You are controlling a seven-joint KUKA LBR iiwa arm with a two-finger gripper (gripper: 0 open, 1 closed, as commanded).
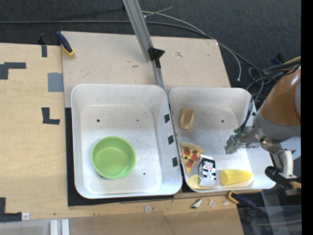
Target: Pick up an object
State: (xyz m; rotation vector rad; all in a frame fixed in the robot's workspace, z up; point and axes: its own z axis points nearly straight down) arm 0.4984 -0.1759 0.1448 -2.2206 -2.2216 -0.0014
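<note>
Two shallow white bins side by side on the desk (122, 53), centre of frame. Left bin (80, 131): one green bowl (113, 156), upright, in the lower left part of the bin floor, apart from the walls.

Right bin (230, 99): tan bread-like piece (186, 118) in its upper left area, near the divider between bins. Lower down, a pizza slice toy (190, 154) with red spots. Just below and right of it, a small white carton with black markings (208, 172), touching or overlapping the slice's lower edge; cannot tell which. Yellow block (235, 176) beside the carton, at the bin's lower right, close to the front wall.

Arm enters from the right edge of frame, orange band visible above the wrist. Tool (238, 142) sits over the right side of the right bin, above the yellow block and well apart from the bread piece. Nothing seen between its fingers; how far open they are, cannot tell at this angle.

Blue-and-yellow clamp (65, 43) at the upper left corner of the desk. Grey metal pole (139, 26) slants down from the top of frame to the bins' shared upper edge.
</note>
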